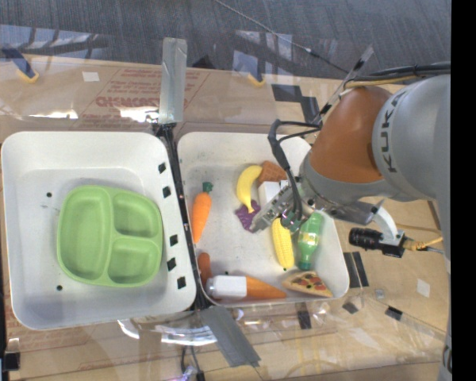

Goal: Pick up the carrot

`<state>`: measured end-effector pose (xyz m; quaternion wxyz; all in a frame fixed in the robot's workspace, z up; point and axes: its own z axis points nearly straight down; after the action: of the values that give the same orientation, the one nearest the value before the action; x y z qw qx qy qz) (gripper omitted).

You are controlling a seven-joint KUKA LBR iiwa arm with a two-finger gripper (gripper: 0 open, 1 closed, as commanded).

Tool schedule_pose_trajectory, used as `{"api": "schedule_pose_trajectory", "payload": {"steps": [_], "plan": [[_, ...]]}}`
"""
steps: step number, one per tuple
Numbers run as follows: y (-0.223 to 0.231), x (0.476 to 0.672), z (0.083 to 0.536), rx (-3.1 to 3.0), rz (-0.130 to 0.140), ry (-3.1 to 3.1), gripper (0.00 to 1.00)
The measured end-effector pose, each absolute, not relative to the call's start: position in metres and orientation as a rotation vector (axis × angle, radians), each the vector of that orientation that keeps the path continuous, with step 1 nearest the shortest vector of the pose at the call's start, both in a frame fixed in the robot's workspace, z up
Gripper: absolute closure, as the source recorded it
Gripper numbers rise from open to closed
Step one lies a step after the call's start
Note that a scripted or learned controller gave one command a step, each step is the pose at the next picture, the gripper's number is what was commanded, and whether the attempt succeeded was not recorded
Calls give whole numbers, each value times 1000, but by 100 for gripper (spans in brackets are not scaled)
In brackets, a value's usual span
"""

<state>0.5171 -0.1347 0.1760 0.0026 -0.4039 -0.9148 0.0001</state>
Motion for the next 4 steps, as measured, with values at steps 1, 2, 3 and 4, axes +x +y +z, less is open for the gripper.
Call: {"api": "schedule_pose_trajectory", "payload": {"steps": [1, 2, 3, 4], "plan": [[-108, 487, 238, -1474, 0, -2776, 100], [-27, 542, 190, -1809, 2, -2565, 100], [17, 560, 191, -1676, 1, -2657, 100], [14, 638, 224, -1439, -1, -2795, 100]]}}
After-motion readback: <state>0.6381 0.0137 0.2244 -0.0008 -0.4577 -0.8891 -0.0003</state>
